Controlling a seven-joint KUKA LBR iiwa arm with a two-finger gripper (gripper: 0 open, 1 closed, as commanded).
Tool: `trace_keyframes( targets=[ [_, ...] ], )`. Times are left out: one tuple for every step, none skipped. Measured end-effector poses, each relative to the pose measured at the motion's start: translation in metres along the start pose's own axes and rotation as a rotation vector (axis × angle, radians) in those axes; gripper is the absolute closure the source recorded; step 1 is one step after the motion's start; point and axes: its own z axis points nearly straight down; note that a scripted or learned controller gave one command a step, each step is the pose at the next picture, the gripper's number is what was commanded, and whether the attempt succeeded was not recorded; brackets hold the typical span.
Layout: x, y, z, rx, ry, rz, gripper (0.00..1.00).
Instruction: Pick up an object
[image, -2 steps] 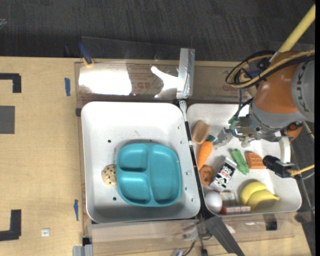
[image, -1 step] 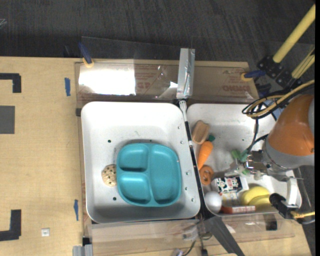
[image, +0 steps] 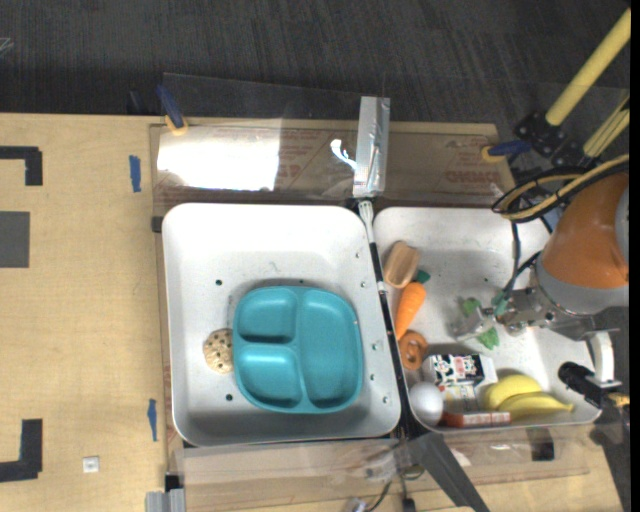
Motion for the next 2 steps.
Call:
trace_keyframes(
  targets=[
    [0.0,0.002,-0.012,-0.006,-0.002,0.001,1.0],
    [0.092,0.075,-0.101,-0.004,0.003,-0.027,1.0]
  ],
)
